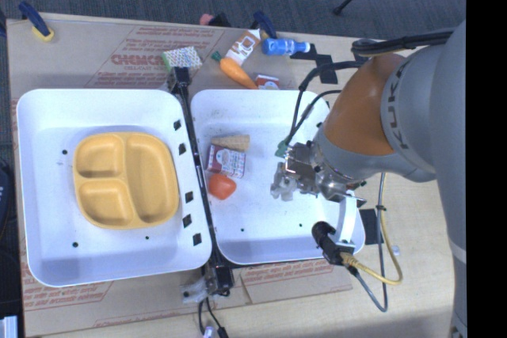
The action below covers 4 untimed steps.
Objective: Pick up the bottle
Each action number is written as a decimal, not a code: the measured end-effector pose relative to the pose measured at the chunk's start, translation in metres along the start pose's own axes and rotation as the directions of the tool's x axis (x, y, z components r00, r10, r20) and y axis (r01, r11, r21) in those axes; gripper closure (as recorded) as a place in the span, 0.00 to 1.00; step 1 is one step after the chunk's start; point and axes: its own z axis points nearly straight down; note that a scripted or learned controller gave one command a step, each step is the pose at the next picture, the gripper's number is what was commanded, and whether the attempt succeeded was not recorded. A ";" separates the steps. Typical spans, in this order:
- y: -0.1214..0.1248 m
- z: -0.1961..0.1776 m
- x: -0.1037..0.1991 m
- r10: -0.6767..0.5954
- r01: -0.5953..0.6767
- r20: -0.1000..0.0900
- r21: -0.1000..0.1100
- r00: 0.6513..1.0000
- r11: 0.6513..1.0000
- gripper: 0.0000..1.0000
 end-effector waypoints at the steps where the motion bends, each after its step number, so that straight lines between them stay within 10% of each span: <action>1: -0.003 0.012 0.010 -0.088 0.088 0.000 0.001 0.996 0.996 1.00; 2: -0.014 0.007 0.042 -0.370 0.370 0.000 0.002 0.929 0.929 1.00; 3: -0.022 0.011 0.066 -0.782 0.782 0.001 0.002 0.623 0.623 1.00; 4: -0.042 0.003 0.127 -0.868 0.868 0.004 0.000 0.497 0.497 1.00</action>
